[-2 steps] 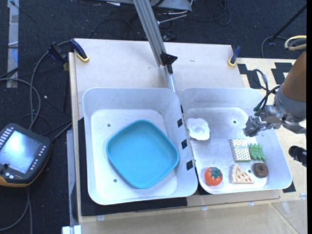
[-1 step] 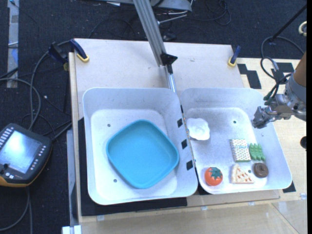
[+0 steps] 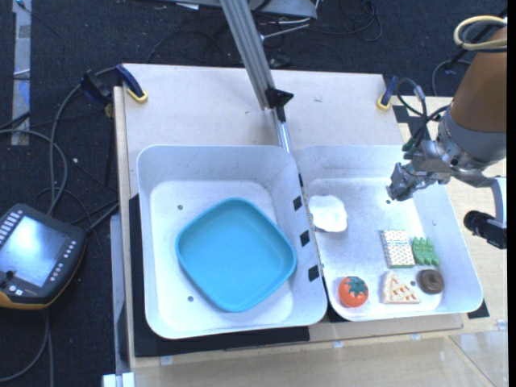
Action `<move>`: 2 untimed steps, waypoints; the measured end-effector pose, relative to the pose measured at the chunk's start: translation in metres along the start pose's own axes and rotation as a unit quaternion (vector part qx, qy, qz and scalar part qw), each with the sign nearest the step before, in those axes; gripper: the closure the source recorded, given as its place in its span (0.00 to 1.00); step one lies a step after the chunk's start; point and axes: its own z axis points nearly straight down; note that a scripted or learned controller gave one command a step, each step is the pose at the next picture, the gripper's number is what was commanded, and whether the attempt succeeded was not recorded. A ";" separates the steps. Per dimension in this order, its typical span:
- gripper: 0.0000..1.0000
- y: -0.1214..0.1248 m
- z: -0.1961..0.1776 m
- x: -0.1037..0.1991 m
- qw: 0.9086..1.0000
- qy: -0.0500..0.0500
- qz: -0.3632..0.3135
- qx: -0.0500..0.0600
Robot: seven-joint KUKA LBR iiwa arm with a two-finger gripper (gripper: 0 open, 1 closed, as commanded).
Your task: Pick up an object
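**Arm poised over the right bin, small items grouped at its near edge**

From the camera above the bench: the arm (image 3: 480,95) comes in from the right, and its gripper (image 3: 401,185) hangs over the upper right part of the right bin (image 3: 367,161), near the bin's far right wall. Whether the fingers are parted or closed cannot be told from this angle; nothing can be seen between them.

The right bin has bare white floor across its far half and through the middle, so the widest free room lies there, around and below the gripper. The near edge is crowded. A white lump (image 3: 328,214) lies close to the left wall, by the divide between the two bins. Along the near rim sit a red tomato (image 3: 353,291), a triangular wedge (image 3: 399,289) just beside it, and a brown ring (image 3: 431,280) near the right corner. Behind these are a speckled square block (image 3: 397,247) and a green piece (image 3: 424,251), close together. All lie apart from the gripper.

The left bin (image 3: 153,168) holds a blue tray (image 3: 235,254), which takes up most of its floor, leaving narrow white margins along the walls.

A metal pole (image 3: 251,43) slants across the bench (image 3: 201,103) toward the seam between the bins. A handheld controller (image 3: 36,252) lies on the dark floor to the left.
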 end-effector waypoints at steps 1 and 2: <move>1.00 0.030 0.010 0.049 1.000 0.000 0.000 0.001; 1.00 0.056 0.013 0.090 1.000 0.000 0.001 0.001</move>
